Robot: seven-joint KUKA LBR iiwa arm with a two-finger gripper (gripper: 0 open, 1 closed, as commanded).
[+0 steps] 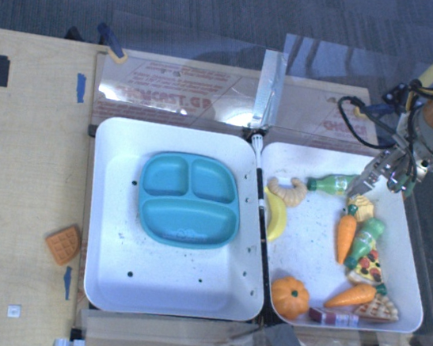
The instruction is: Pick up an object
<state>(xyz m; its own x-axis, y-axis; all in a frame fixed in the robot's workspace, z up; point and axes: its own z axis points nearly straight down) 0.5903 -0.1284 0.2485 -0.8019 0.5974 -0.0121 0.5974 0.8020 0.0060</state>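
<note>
a: progress first. your claw (pixel 392 175) hangs over the far right corner of the right bin (pixel 415 294), and nothing sits between its parts that i can see, so the pick is not done.

b: wide or narrow?

a: cannot tell, it's too small and blurred.

b: nearest target?

a: green bottle (pixel 332 184) lying just left of the claw, with an upright carrot (pixel 345 237) near it.

b: anything crowding you?

a: yes. pizza slice (pixel 368 268), second carrot (pixel 352 295), pumpkin (pixel 292 296), banana (pixel 275 217) share that bin. blue tray (pixel 189 200) lies in the left bin (pixel 110 193), well apart.
</note>
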